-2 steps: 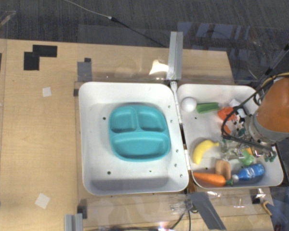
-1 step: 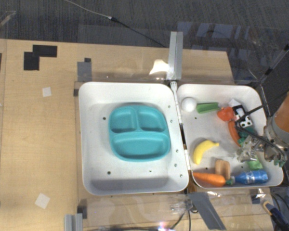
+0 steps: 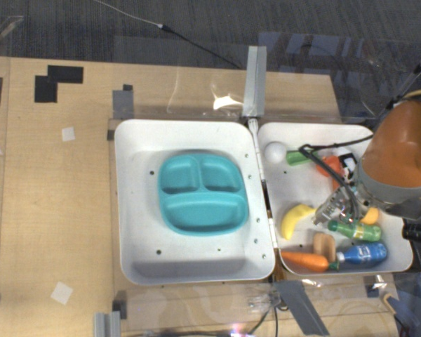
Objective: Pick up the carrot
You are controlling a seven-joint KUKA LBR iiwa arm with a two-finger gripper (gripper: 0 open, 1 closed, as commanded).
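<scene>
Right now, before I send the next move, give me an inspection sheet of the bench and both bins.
Surface: wooden bench bearing two white bins, left bin and right bin.
Job's things: carrot lying along the right bin's near wall, untouched.
Clutter: teal divided plate in the left bin; banana, blue bottle, green bottle, white ball in the right bin.
Grippers: gripper low over the right bin, beyond the carrot.
Cables: black cable looping over the right bin.
Surroundings: dark floor beyond the bench.
</scene>
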